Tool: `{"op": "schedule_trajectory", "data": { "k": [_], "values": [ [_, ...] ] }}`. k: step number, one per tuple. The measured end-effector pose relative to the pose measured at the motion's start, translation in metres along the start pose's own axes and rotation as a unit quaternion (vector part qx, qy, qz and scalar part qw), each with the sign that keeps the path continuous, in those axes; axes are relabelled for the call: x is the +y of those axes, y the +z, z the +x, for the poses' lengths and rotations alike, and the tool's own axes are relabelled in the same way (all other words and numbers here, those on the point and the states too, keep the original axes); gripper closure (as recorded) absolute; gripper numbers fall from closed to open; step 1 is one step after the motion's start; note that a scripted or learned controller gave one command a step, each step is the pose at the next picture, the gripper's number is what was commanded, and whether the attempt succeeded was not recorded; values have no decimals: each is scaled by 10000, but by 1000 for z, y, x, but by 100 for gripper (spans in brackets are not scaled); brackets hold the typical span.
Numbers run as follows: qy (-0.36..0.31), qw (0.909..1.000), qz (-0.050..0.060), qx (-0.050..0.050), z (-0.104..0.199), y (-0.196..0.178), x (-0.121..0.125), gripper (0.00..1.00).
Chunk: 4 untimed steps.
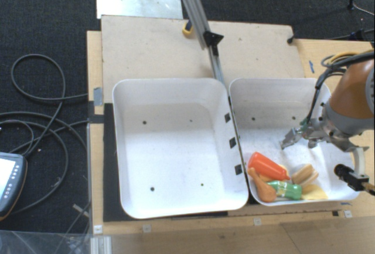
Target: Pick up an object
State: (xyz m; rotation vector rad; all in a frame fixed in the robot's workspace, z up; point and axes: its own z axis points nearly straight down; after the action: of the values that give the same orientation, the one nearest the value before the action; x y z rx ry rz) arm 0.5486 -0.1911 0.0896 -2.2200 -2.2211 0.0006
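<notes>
Several toy foods lie bunched at the front of the right bin [266, 100]: a red-orange piece [268, 166], an orange drumstick shape [262, 186], a green piece [285, 190], a tan bun [304, 174] and a yellow piece [316, 192]. My gripper [304, 138] hangs below the orange wrist band [351, 94] at the bin's right side. It sits above and slightly behind the pile, apart from it, and I see nothing held in it.
The left bin [170, 91] stands beside the right one, their walls meeting along a divider [232, 141]. A slanted metal pole [196, 6] crosses the bench behind the bins. Cables and a pendant [9, 179] lie on the floor at left.
</notes>
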Motion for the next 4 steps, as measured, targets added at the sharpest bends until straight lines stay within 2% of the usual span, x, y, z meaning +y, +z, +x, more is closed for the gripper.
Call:
{"op": "schedule_trajectory", "data": {
  "k": [1,2,3,4],
  "values": [
    [1,10000,-24,-7,-1,-12,1,100],
    [-22,10000,-45,-17,-3,-77,6,100],
    [-26,10000,-42,-16,-4,-123,8,100],
    [-56,10000,-28,0,54,-129,33,100]
  ]
}}
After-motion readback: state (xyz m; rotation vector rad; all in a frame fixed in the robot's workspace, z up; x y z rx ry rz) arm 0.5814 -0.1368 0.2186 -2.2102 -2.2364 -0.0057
